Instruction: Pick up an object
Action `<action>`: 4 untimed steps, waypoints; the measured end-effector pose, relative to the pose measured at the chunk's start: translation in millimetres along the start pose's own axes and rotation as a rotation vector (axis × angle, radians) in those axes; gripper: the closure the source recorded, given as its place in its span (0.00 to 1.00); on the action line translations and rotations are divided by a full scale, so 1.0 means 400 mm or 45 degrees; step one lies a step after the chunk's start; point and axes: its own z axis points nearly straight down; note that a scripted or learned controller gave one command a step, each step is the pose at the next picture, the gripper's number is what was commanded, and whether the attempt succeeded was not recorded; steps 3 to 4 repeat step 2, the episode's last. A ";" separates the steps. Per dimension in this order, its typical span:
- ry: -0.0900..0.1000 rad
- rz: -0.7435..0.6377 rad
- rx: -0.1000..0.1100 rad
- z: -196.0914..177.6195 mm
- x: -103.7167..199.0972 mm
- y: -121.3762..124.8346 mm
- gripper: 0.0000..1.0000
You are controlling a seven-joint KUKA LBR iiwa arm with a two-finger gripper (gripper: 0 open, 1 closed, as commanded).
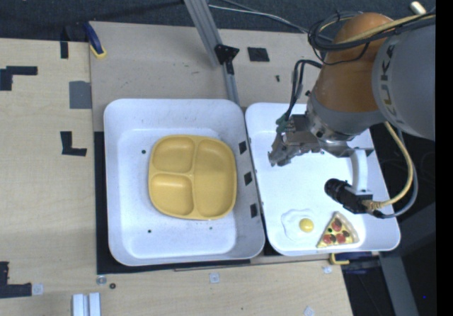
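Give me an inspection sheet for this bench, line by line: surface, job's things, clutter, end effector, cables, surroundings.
Surface: tan bench bearing two white bins, left bin and right bin.
Job's things: fried egg and pizza slice at the right bin's near edge, side by side; yellow divided plate in the left bin.
Clutter: nothing seen.
End effector: end effector over the right bin's upper part, holding nothing visible.
Cables: black cables loop over the orange band; yellow cable at right.
Surroundings: black tape marks, grey pole.

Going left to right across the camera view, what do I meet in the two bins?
Yellow divided plate in the left bin → end effector over the right bin → toy fried egg → toy pizza slice.
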 end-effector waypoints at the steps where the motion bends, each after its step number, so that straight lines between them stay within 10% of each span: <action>1: -0.002 0.002 0.001 0.046 0.117 0.051 1.00; 2: 0.000 0.000 -0.001 0.056 0.240 0.101 1.00; 4: 0.000 0.000 -0.001 0.056 0.240 0.101 1.00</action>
